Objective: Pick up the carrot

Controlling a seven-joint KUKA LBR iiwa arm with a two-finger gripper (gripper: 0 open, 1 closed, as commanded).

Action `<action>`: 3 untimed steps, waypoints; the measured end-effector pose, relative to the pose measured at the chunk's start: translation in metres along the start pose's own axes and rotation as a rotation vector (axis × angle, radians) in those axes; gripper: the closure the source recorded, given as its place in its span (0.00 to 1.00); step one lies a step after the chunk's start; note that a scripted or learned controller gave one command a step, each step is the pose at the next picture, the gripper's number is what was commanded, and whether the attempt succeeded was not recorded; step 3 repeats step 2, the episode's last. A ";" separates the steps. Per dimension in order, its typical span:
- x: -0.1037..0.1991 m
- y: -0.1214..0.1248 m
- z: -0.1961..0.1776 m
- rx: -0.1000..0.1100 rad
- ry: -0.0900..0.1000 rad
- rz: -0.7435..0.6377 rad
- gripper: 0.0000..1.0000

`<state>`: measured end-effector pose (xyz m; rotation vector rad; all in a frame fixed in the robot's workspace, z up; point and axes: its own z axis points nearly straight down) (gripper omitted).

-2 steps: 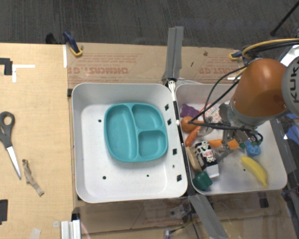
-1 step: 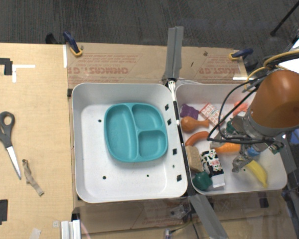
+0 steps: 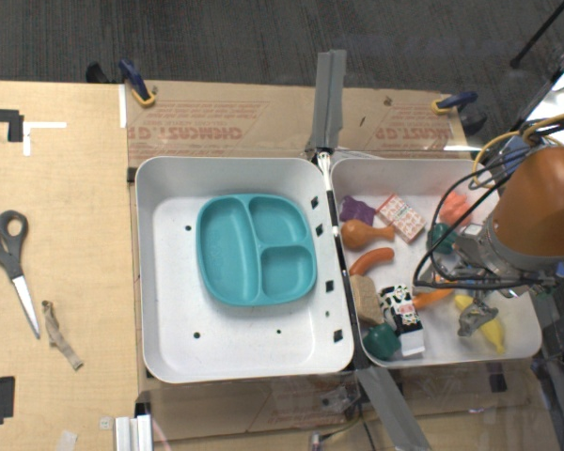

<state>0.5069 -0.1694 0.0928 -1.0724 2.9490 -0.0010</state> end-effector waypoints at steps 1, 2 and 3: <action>-0.003 0.000 -0.010 0.002 -0.005 0.002 1.00; -0.010 0.025 -0.124 -0.002 -0.001 -0.382 1.00; -0.010 0.025 -0.124 -0.002 -0.001 -0.382 1.00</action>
